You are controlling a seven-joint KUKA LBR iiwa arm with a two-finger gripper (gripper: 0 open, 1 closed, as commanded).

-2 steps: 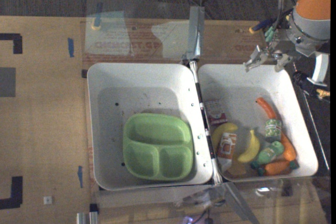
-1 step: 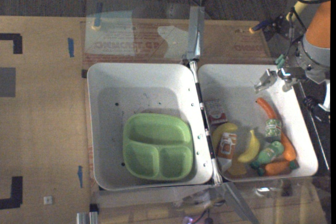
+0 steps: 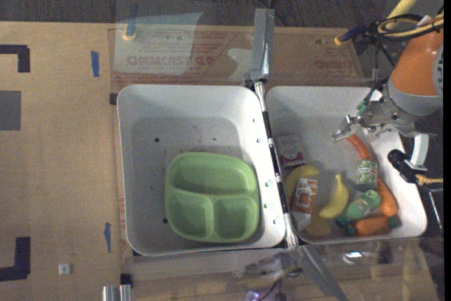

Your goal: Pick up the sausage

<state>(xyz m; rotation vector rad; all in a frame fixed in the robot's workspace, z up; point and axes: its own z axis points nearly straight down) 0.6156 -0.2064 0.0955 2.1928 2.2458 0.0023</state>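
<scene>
The sausage (image 3: 360, 146) lies toward the far right of the right bin (image 3: 310, 106), just beneath the gripper (image 3: 350, 127), presumably positioned there for a grasp. Whether the gripper is spread or closed cannot be told. Two bananas (image 3: 337, 198), two carrots (image 3: 372, 225) and one green tray (image 3: 210, 195) are counted.
</scene>
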